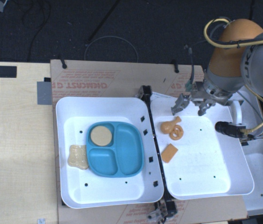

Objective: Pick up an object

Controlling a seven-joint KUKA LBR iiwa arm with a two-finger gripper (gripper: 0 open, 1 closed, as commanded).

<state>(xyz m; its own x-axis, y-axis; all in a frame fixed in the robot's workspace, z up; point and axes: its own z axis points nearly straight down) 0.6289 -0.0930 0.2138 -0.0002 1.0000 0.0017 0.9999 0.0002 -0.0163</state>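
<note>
My gripper (191, 107) hangs over the back edge of the right bin (215, 181), open, with nothing between its fingers. Just below and left of it lie three orange pieces: a pear-shaped one (169, 124), a pretzel (176, 133) touching it, and a flat wedge (169, 152) a little nearer the front. In the left bin (73, 190) sits a blue divided plate (115, 149) with a round tan cookie (100, 135) in its back-left compartment. A pale toast slice (78, 157) lies against the plate's left side.
A black divider (151, 139) runs between the two bins. The right bin's front and right parts are bare white floor. Cardboard (99, 78) lies under both bins, and dark cables trail behind.
</note>
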